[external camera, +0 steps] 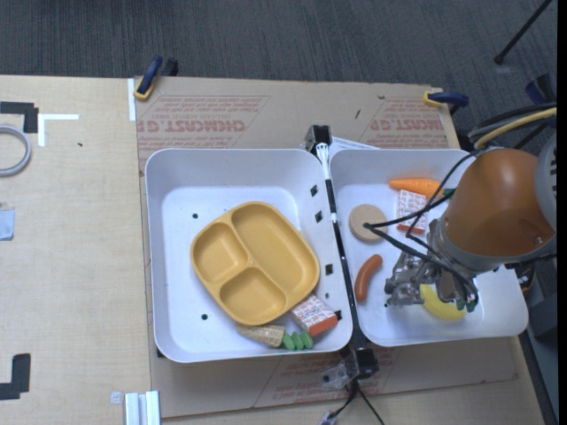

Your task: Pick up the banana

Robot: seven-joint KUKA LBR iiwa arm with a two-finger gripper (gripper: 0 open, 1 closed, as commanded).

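Observation:
The banana [442, 302] is yellow and lies in the right bin [376, 326] near its front edge, mostly covered by the arm's wrist. My gripper [405, 288] is low in that bin, just left of the banana's visible part and touching or nearly touching it. The grey arm with its orange band [498, 204] hangs over the bin from the right and hides the rest of the banana.
A red sausage [367, 275] lies just left of the gripper. A round beige biscuit [366, 221], a carrot [415, 185] and a white-red packet [409, 204] lie further back. The left bin [168, 237] holds a yellow divided plate [255, 261] and small toy foods [301, 324] at the front.

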